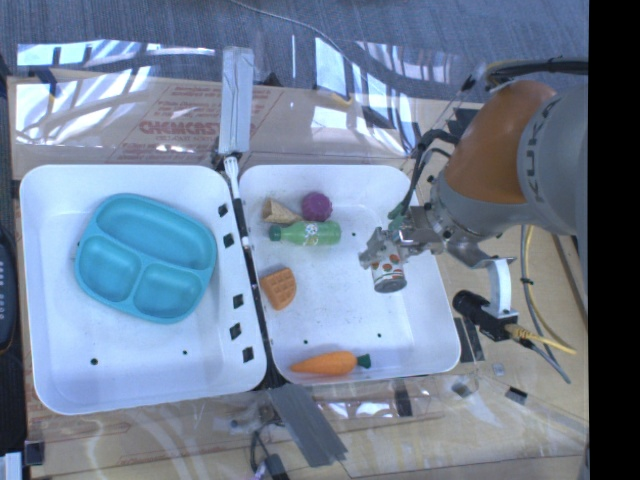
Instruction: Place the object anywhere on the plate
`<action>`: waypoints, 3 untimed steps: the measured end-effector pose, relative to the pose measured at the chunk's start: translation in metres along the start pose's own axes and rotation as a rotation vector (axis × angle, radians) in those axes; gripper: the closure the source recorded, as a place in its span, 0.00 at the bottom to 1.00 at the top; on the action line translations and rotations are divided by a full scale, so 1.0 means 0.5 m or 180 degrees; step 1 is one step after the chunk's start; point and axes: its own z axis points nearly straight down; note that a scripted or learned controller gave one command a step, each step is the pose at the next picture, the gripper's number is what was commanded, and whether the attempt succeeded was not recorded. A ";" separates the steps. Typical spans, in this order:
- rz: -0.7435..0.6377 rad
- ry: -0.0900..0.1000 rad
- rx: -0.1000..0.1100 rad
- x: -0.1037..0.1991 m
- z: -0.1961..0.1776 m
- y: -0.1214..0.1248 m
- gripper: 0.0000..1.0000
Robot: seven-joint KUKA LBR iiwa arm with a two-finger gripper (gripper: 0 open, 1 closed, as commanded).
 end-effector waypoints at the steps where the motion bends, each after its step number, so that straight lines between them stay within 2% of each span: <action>1: -0.0029 0.0002 0.0010 0.161 0.052 0.073 1.00; 2: -0.0018 0.0005 0.0004 0.295 -0.001 0.125 1.00; 3: -0.0028 0.0005 0.0004 0.486 -0.055 0.126 1.00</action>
